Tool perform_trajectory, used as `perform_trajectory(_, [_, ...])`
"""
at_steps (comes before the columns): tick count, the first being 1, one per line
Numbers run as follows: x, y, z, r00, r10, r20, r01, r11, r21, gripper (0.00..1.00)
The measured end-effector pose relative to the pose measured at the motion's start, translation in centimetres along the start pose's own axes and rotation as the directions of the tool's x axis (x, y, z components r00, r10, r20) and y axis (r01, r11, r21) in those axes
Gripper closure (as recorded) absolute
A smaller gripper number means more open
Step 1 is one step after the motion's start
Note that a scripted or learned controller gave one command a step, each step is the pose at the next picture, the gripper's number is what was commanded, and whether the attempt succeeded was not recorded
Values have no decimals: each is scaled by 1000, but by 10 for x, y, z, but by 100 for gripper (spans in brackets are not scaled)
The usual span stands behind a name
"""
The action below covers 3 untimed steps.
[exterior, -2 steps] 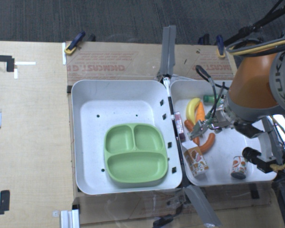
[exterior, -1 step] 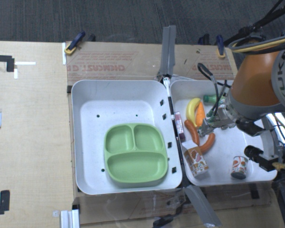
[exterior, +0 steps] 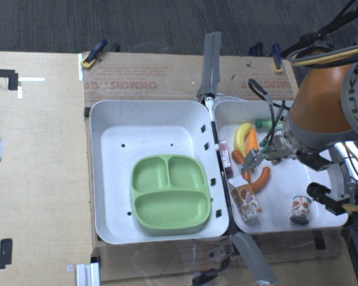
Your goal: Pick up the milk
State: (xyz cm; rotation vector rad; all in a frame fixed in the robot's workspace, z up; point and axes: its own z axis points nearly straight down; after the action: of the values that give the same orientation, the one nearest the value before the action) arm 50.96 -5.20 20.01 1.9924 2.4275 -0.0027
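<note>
Tool [exterior: 255,158] above food, finger state unclear.

Grey arm [exterior: 322,109] from the right, wrist bent low, gripper [exterior: 254,159] angled down-left.

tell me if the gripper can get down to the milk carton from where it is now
Probably yes. The milk carton lies in the right bin with nothing on top of it. The gripper hangs just above it in the view, over the sausage, which lies close by.

Brown-and-white milk carton [exterior: 248,202] on its side, right bin's near-left corner
</note>
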Motion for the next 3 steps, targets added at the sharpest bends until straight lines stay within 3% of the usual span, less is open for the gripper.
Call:
perform_trajectory(1, [20, -29, 9, 988, -157, -2, 157, 988, 2, 0])
perform_trajectory(2, [55, -21, 9, 958, -286, -2, 286, 958, 1, 0])
perform_trajectory(3, [12, -30, 9, 947, -322, -1, 322, 947, 0, 0])
